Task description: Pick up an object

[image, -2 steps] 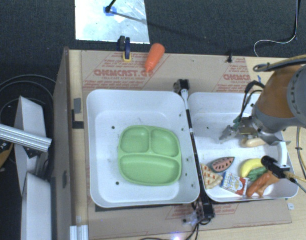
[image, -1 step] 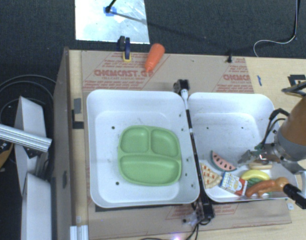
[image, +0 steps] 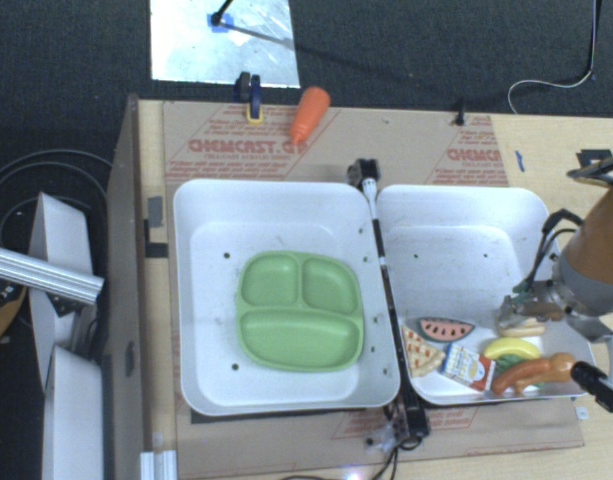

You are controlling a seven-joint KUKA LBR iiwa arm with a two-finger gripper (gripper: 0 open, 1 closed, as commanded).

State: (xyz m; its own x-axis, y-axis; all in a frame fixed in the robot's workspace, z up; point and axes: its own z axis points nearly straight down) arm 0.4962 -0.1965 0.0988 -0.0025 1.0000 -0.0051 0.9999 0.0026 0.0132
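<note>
- Toy food lies heaped in the near corner of the right bin [image: 456, 223]: a watermelon slice [image: 446, 328], a banana [image: 512, 348], a hot dog [image: 531, 370], a small carton [image: 464, 365] and a cracker-like piece [image: 418, 353].
- The hand [image: 526, 310] sits low in the right bin, just beyond the banana; I cannot tell how it is set, nor whether anything is in it.
- The step looks like the reach or descent towards the heap; nothing appears lifted.
- Next it would need to settle over a single piece, likely the banana, then close and rise.
- The arm [image: 596, 258] enters from beyond the right bin's far side, wrist bent down.
- The left bin [image: 206, 218], beside the right bin, holds a green divided plate [image: 301, 310].
</note>
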